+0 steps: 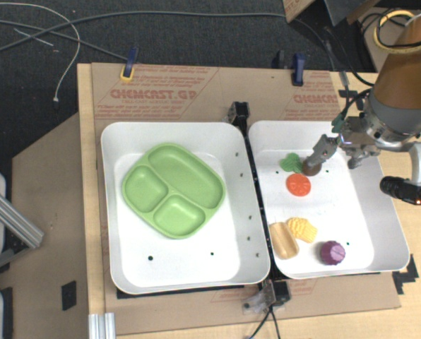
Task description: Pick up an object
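The right bin [366, 210] holds several toy foods. A small green leafy piece [289, 163] lies near its back left, with a red-orange tomato [299, 185] just in front of it. A yellow corn piece [302, 229], a tan bread-like piece [283, 241] and a purple piece [331, 253] lie near the front. My gripper [313, 166] is low in this bin, its tip right beside the green piece and just above the tomato. Nothing shows as held.
The left bin [126, 260] holds a green divided plate [172, 189]. A black divider [249, 182] runs between the bins. The arm's orange and grey body [401, 83] hangs over the right bin's back right corner. Clamps and cables lie beyond the bench.
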Tool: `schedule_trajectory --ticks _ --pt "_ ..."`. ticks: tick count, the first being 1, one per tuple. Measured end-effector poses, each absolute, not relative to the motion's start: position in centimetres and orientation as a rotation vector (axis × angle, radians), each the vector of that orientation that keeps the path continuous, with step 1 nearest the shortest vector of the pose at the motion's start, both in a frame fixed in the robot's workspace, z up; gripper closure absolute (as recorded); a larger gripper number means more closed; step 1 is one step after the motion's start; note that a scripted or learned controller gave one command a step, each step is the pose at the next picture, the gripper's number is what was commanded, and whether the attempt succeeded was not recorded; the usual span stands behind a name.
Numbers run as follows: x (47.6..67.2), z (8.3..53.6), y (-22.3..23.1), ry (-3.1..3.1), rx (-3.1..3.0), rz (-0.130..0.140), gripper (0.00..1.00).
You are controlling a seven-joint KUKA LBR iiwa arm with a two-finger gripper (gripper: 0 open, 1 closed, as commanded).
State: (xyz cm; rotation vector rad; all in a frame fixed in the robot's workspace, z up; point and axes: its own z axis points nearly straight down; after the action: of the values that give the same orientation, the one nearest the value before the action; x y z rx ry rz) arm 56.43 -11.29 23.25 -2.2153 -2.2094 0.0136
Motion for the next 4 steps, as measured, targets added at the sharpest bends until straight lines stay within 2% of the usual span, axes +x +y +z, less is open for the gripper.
schedule_trajectory --ticks 1,2,4 --pt "56.7 24.0 -11.3 -2.220 -2.220 0.000 0.00" --pt "56.2 17.7 -10.9 -2.215 -2.217 0.007 0.00" --pt "56.5 8.4 -10.5 -2.216 -2.218 0.004 0.00"
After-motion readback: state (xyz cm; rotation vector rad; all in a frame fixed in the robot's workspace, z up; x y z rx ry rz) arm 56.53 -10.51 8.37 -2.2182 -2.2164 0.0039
